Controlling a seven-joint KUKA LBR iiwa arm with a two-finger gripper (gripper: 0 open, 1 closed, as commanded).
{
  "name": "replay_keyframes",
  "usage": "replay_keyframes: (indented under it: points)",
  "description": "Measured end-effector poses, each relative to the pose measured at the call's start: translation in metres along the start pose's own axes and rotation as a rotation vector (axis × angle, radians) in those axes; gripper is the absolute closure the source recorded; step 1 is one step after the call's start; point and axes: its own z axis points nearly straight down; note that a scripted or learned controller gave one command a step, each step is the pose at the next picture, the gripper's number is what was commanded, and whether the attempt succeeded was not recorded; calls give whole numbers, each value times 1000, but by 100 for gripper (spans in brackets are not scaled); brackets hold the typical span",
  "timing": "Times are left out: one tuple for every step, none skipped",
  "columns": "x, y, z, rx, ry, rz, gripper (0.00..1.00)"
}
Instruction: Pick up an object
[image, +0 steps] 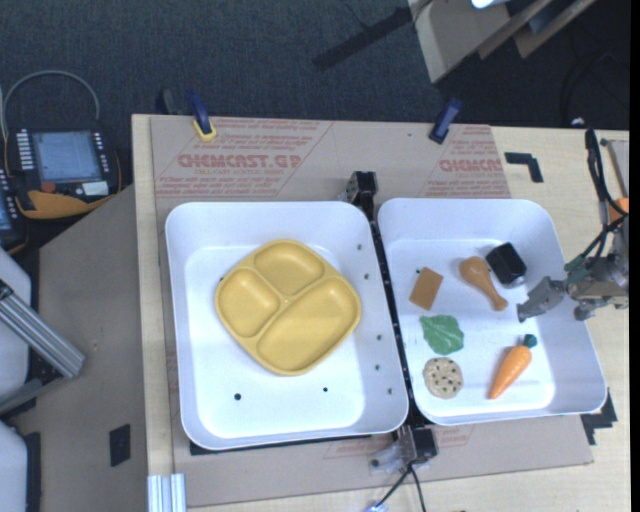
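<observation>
The right bin holds several toy foods. There is a brown square piece, a tan drumstick, a black block, a green leaf, a speckled cookie and an orange carrot. My gripper reaches in low over the bin's right side. It sits just right of the drumstick's end and above the carrot's green top, with nothing seen held in it.
A yellow divided plate lies in the left bin. A black clamp sits between the bins at the back. Cables hang by the right bin's far right edge.
</observation>
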Motion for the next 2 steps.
replay_keyframes:
  points:
    - [1, 3, -7, -13, -3, -5, 0]
    - [2, -1, 54, -10, -2, -4, 0]
